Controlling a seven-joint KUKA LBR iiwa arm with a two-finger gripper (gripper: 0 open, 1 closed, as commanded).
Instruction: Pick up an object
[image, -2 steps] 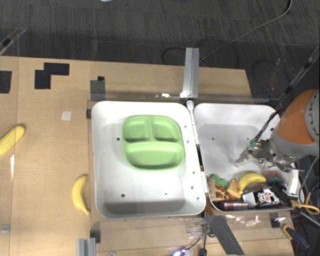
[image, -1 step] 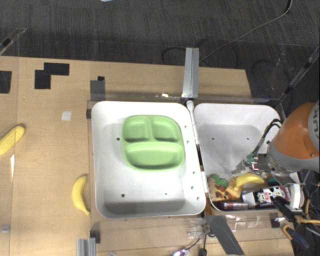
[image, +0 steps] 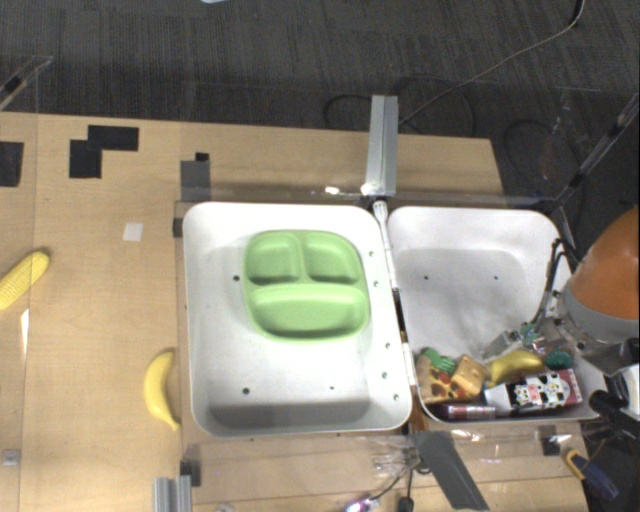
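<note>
Two bins are sitting side by side on the tabletop (image: 90, 330), the left bin (image: 205, 300) holding a divided plate (image: 303, 283) toward its far middle. In the right bin (image: 470, 245), a clutter of small objects (image: 495, 380) is lying along the near edge toward the right corner. A banana (image: 160, 388) is resting on the tabletop just beside the left bin's near left corner, and a corn cob (image: 22, 280) is lying at the tabletop's left edge.

Little pile of stuff in the near right corner of my right bin (image: 470, 250).

There's a yellow banana (image: 515, 365) lying tilted, a tan blocky toy (image: 455, 377) with a green bit (image: 437, 357) just left of it, a playing-card box (image: 545, 390) lying flat, and a thin dark red pen-like thing (image: 465, 409) along the front wall. All bunched up, touching.
</note>
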